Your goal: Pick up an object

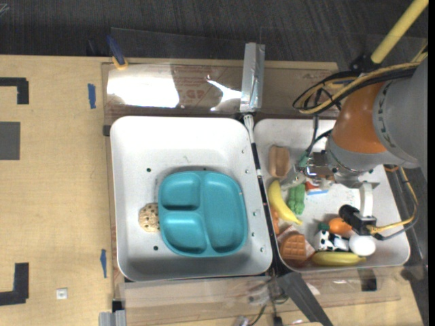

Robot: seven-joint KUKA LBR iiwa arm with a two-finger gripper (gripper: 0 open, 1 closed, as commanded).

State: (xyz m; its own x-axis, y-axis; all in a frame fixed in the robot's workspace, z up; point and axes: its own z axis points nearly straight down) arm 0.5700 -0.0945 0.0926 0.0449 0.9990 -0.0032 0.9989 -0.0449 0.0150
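Note:
The right bin (397, 202) holds several toy foods: a tan bread piece (279, 160), a yellow banana (281, 204), a green vegetable (296, 199), a brown waffle (293, 246), a black-and-white cow (324, 240), an orange piece (338, 226), a white egg (362, 245) and a second banana (338, 257). The arm's orange band (357, 124) is above the bin's back right. My gripper (308, 172) is low in the bin, just right of the bread and above the green vegetable. Nothing visibly sits in it.
The left bin (129, 148) carries a teal divided plate (202, 211) with a speckled cookie (149, 216) at its left edge. A metal divider (252, 80) stands behind the bins. Cables (326, 90) trail off the arm at the back right.

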